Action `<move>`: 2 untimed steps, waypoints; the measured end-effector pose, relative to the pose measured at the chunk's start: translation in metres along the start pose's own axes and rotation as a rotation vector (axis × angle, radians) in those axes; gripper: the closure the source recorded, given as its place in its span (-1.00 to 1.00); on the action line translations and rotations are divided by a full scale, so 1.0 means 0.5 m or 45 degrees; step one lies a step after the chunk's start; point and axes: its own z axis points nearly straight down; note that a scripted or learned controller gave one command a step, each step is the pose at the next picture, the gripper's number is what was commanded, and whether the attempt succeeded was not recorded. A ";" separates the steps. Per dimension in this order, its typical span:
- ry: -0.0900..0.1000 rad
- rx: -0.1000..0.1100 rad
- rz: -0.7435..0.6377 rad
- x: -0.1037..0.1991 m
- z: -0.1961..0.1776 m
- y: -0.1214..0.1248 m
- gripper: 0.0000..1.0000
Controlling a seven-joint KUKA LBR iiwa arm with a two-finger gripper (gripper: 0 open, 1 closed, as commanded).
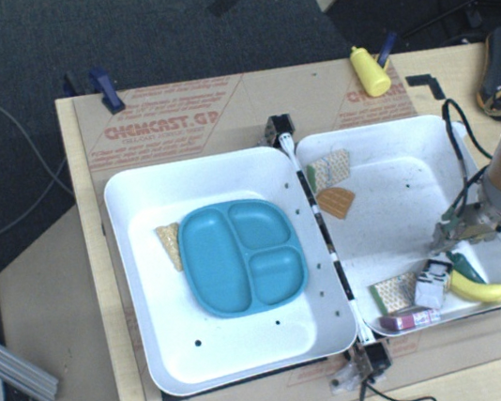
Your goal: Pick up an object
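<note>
The right bin (392, 190) holds several small objects. Along its near edge lie a yellow banana (479, 288), a small white box (430, 288), a speckled square pad (395, 291) and a pink tube (408, 319). At the bin's far left are a second speckled pad (331, 170) and a brown wafer (335, 200). My gripper (448, 234) reaches in from the right and hangs just above and behind the white box and banana. Nothing is visibly held in it.
The left bin (146, 260) holds a blue divided plate (241, 255) with a speckled cracker (170, 242) poking out at its left. A yellow bottle (369, 71) and a blue clip (104, 89) lie on the cardboard behind the bins. Cables run along the right bin's rim.
</note>
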 end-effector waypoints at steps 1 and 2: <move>0.000 0.001 0.000 0.000 0.000 0.000 -1.00; 0.012 0.031 -0.002 0.145 -0.202 0.095 -1.00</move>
